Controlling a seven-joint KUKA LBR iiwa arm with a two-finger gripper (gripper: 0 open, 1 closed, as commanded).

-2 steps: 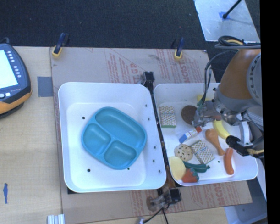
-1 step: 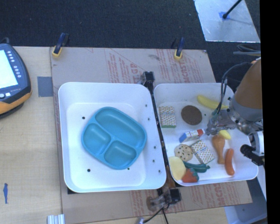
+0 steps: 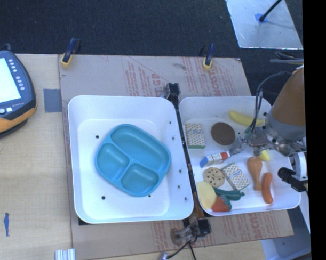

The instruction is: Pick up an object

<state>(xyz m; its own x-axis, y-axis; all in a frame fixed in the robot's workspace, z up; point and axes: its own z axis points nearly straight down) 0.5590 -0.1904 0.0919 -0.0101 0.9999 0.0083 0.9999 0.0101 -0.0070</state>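
Two shallow white bins sit side by side on a bench. The left bin point(image 3: 78, 156) holds a blue divided plate point(image 3: 133, 160). The right bin point(image 3: 285, 202) holds small toy foods: a brown round patty point(image 3: 223, 133), a banana point(image 3: 242, 118), a carrot point(image 3: 255, 170), a sausage point(image 3: 267, 187), a cookie point(image 3: 213, 176) and a marker point(image 3: 214, 158). The grey arm point(image 3: 288, 109) reaches in from the right; its gripper point(image 3: 254, 142) hangs low between patty and carrot, and whether it is wide or narrow cannot be made out.
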